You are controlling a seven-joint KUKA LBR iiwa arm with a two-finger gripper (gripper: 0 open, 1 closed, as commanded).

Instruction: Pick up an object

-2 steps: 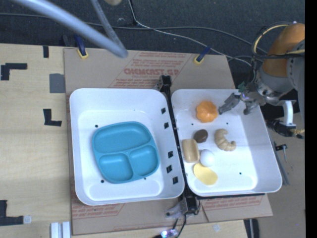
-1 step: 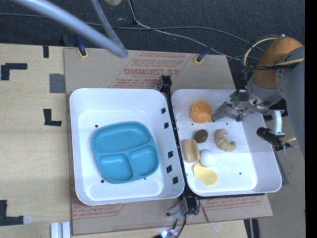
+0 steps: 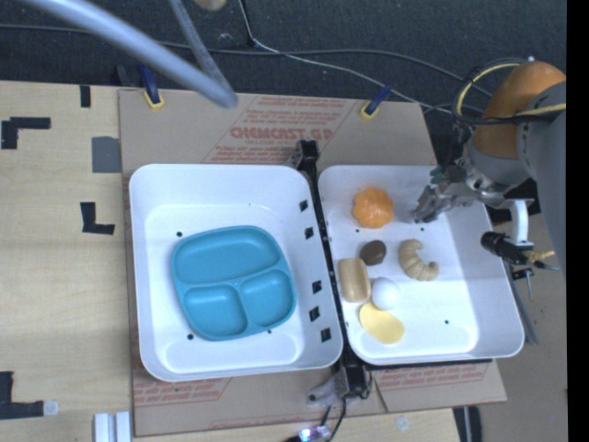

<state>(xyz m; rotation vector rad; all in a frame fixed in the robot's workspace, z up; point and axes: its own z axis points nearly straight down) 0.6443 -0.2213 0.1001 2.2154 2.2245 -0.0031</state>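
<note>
Two white bins (image 3: 147, 247), one blue tray (image 3: 233, 279), six food items, gripper (image 3: 429, 205) over right bin, grip state unclear.

A: Where is there room in the right bin (image 3: 497, 334)?
B: Its right half lies bare. On the left, 5 items crowd together: orange (image 3: 373, 207), croissant (image 3: 419, 260), egg (image 3: 385, 294).
A: And the left bin (image 3: 152, 274)?
B: A blue tray (image 3: 232, 281) fills its middle.

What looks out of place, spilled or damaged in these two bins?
Nothing stands out. The blue divided plate lies flat in the left bin; the orange, croissant and other food pieces sit loose but intact in the right bin.
</note>
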